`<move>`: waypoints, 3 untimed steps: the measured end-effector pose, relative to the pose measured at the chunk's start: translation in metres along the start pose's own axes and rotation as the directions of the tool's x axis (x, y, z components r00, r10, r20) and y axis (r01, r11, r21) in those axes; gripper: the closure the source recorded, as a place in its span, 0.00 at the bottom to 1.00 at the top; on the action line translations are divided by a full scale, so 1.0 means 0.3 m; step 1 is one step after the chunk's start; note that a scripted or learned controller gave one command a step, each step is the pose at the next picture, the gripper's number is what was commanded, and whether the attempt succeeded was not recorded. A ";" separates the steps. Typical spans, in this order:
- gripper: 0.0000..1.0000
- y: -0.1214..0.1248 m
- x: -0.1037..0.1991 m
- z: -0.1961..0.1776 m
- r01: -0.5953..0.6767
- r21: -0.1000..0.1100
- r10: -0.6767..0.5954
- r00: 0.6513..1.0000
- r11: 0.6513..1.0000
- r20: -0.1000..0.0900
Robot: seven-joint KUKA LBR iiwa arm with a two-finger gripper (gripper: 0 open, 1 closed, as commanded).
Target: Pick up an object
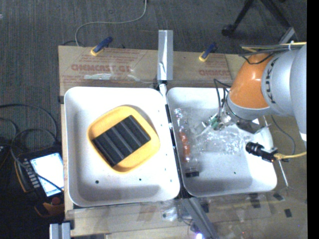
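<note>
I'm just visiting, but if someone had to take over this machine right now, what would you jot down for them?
Gripper: low over the right bin, above the crinkled clear plastic packaging; whether it grips anything cannot be told.
Left bin: yellow tray with a black ribbed insert, untouched.
Right bin: a clear plastic bottle lying along its left wall, dark cap toward the front, beside the packaging.
Done: the arm is over the right bin.
Left: nothing is seen lifted; a pick is yet to be confirmed.

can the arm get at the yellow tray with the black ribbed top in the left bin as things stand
Probably yes. The yellow tray lies alone and uncovered in the left bin, nothing over it. The arm hangs over the right bin and would have to cross the divider.
</note>
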State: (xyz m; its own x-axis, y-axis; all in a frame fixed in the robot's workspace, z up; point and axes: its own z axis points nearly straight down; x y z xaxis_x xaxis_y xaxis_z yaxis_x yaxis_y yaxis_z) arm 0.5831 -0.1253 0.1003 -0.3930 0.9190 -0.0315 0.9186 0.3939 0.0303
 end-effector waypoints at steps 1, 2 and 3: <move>0.00 0.063 -0.133 -0.101 -0.095 0.033 0.096 0.995 0.995 -0.026; 0.00 -0.090 -0.107 0.009 0.126 0.002 -0.126 0.992 0.992 -0.018; 0.00 0.037 -0.120 0.016 -0.348 0.017 0.348 0.937 0.937 -0.013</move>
State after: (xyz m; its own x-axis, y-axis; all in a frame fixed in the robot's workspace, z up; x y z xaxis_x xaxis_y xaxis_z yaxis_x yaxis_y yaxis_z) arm 0.6075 -0.1540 0.0970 -0.0490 0.9988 -0.0059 0.9986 0.0491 0.0221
